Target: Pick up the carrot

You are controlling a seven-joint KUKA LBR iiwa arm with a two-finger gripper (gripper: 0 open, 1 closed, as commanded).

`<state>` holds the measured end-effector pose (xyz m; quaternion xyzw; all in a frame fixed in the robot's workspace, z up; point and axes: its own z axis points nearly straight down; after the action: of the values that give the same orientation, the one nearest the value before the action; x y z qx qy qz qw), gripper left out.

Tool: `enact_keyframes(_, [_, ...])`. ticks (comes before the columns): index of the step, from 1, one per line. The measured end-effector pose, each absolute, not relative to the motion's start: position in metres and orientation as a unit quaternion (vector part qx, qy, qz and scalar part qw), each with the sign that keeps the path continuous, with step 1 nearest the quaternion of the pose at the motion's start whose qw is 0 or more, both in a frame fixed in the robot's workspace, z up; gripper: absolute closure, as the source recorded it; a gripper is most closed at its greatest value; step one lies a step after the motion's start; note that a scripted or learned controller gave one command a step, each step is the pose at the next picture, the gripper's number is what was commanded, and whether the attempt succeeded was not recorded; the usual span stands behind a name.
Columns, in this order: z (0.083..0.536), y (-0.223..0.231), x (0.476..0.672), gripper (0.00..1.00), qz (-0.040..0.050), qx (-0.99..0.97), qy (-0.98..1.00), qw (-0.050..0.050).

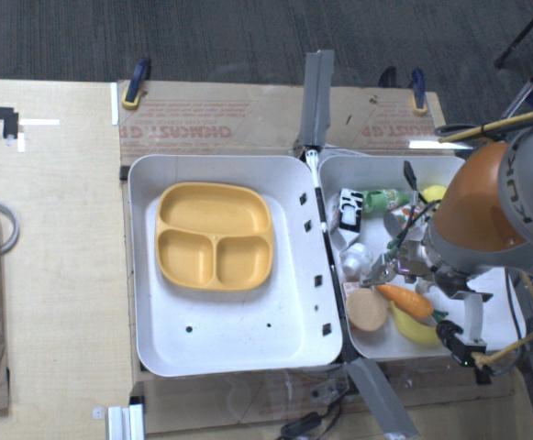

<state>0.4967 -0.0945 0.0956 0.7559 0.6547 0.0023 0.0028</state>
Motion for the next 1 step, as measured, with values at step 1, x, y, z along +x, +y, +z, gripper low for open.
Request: enact_keyframes(1, [0.0955,-0.0944,0.4967,0.00,0.0023,0.756,0.655,0.003])
